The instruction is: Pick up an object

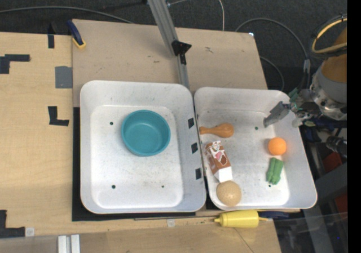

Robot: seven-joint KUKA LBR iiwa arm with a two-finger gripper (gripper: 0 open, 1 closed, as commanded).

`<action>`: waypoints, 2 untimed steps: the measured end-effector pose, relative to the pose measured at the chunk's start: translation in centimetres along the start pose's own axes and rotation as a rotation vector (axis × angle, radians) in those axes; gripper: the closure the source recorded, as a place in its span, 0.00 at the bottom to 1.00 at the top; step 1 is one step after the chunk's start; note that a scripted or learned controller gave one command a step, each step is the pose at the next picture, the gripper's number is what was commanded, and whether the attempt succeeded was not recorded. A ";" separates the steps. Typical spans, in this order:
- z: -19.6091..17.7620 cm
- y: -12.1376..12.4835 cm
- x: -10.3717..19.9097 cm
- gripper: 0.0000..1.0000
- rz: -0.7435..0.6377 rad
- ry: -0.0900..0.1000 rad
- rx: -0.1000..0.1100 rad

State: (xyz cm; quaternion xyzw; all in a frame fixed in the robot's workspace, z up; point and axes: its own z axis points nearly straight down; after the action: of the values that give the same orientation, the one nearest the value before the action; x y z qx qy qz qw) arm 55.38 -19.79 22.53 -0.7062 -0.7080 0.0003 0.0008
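Overhead view of two white bins side by side. The left bin (96,190) holds one teal bowl (146,132), upright near its middle. The right bin (302,190) holds five small things: a tan drumstick (217,130) near the upper left, a brown-and-white carton (218,160) lying flat below it, a beige ball (228,193) at the lower left touching the carton's end, an orange ball (276,146) at the right, and a green vegetable (274,171) just below the orange ball. A yellow bottle (239,219) lies outside on the bench (124,49), just below the right bin's front rim.

The gripper (276,115) hangs over the upper right corner of the right bin with nothing between its fingers; whether they are spread or closed cannot be told. The nearest candidate is the orange ball, just below and apart from the gripper. Judged by appearance it is a light, stiff toy; being round and smooth, it may roll or squirt out, so a grasp across its widest middle suits it best. The green vegetable, being long and narrow, offers a surer hold across its short axis.
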 end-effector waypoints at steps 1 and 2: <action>0.0 0.0 0.0 0.00 0.000 0.000 0.000; 4.6 -0.7 0.3 0.00 0.001 0.000 0.005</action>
State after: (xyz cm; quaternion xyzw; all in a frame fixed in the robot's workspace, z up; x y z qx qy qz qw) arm 54.67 -19.46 17.96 -0.7067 -0.7075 0.0020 0.0023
